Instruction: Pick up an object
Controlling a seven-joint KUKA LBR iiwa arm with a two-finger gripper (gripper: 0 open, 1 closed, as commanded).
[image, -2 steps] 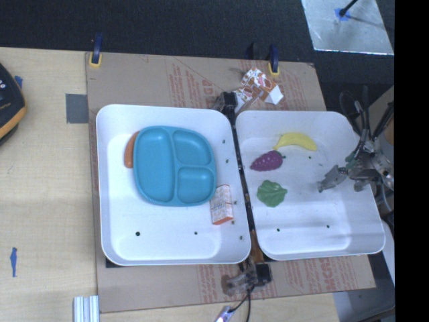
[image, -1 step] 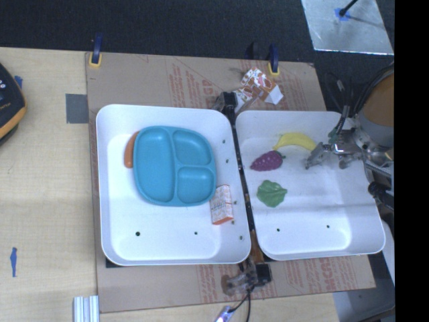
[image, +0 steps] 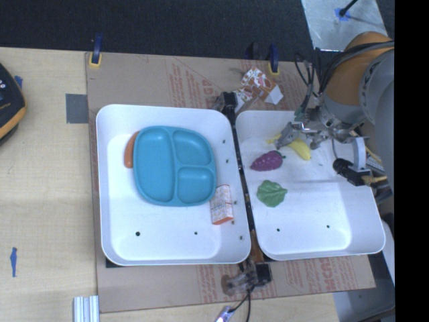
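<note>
Two white bins sit side by side on a sheet of cardboard [image: 167, 79] laid over the counter [image: 40, 200]. Left bin [image: 110, 180]: a blue divided plate [image: 175, 166] lies flat in the middle, an orange item [image: 128, 151] peeking out from under its left edge, and a small red-and-white packet [image: 222, 204] rests just beside the plate's lower right corner, near the bin's right wall. Right bin [image: 348, 227]: a purple grape bunch [image: 267, 159] near the left side, a green leafy piece [image: 271, 192] just below it, and a yellow piece [image: 301, 149] to the upper right of the grapes. The grey arm [image: 375, 92] reaches in from the right, orange band above the wrist. The claw [image: 299, 134] hangs low over the upper part of the right bin, right at the yellow piece; cannot tell whether it is spread or pressed together, or whether it touches anything. A crumpled wrapper [image: 258, 86] lies on the cardboard above the bins.
</note>
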